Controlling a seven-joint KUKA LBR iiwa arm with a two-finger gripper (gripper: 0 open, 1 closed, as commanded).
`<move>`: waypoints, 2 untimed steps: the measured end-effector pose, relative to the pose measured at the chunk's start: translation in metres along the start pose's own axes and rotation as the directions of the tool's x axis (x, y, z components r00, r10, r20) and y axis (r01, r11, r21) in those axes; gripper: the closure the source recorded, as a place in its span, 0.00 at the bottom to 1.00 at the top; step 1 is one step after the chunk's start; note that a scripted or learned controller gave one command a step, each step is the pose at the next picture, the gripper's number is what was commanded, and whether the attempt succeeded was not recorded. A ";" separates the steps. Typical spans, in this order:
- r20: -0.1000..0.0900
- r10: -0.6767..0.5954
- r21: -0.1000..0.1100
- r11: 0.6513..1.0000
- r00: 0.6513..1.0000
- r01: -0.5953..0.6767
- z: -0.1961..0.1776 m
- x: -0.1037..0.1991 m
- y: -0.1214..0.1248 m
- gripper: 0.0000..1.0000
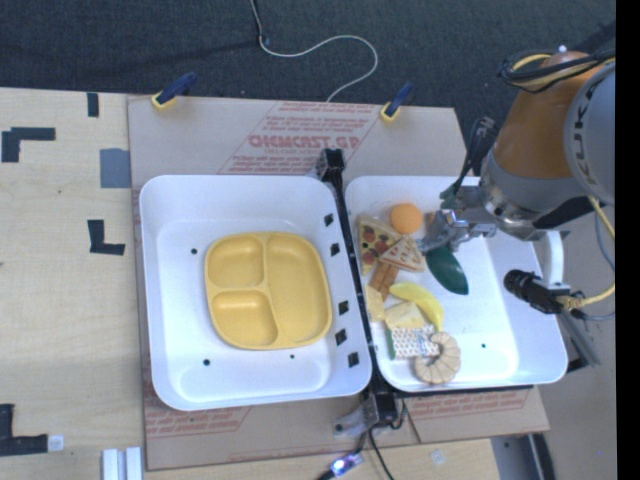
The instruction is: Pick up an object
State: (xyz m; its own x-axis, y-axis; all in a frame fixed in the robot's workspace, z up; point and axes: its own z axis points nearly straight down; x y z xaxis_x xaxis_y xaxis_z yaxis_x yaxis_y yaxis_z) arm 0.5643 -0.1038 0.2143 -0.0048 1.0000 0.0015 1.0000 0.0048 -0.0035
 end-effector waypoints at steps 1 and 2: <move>0.001 0.000 0.000 1.000 1.000 0.000 -0.001 0.045 -0.007 1.00; 0.000 -0.001 0.001 1.000 1.000 0.001 0.004 0.099 -0.019 1.00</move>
